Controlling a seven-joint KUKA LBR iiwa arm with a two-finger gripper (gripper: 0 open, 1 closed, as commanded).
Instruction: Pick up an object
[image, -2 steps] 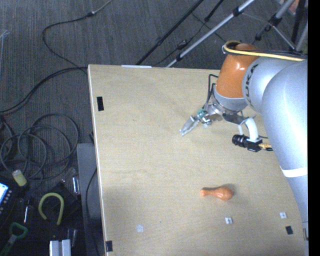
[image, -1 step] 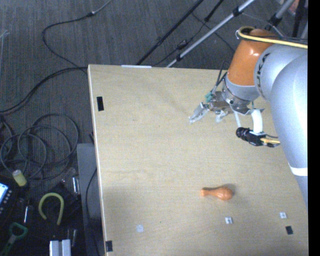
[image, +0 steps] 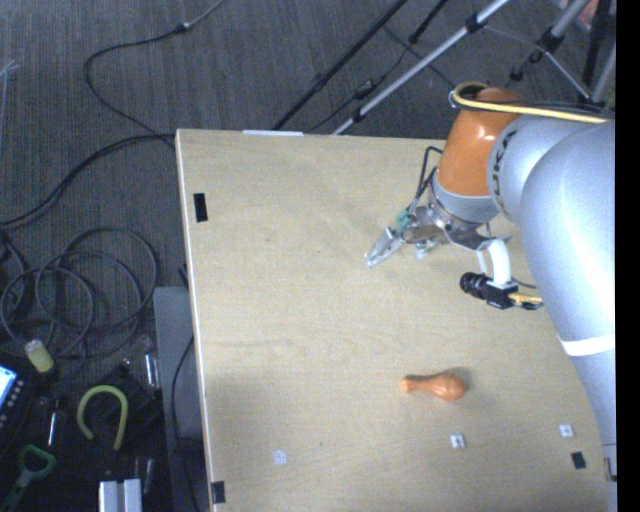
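Gripper (image: 385, 248), fingers spread and holding nothing, hovers above one orange object (image: 436, 385).

I see dark grey carpet (image: 150, 70) with black cables (image: 80, 270) looped at left, metal stand legs (image: 420, 55) crossing the top, and a pale wooden benchtop (image: 300, 300), evenly lit.

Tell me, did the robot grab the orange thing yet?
Not yet. Nothing looks done so far: the small orange pear-shaped object lies on the tan bench top, with nothing touching it. Right now the gripper hangs over bare bench, farther up the picture and apart from the object, with nothing between its fingers. What is left: move over the object, come down, close on it and lift it.
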